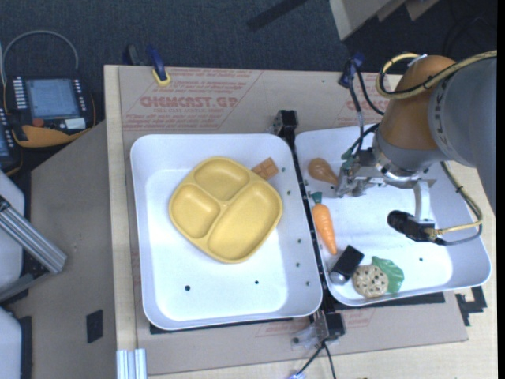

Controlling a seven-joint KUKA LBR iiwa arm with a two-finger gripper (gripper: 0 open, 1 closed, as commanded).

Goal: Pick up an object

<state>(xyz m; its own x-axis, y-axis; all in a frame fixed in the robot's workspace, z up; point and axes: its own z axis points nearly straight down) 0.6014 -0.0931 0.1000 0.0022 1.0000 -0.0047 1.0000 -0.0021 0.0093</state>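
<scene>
— Several toys lie in the right bin (465,267); which for the tool (349,181)?
— Carrot (323,226), by the left wall: light, stiff, smooth. Grip mid-body, across its width.
— Tool's fingers?
— Can't tell; it hovers near the brown drumstick-like toy (320,169).

Glossy yellow plastic plate (226,208); smooth white bins (158,275); matt cardboard bench (197,93).
</scene>
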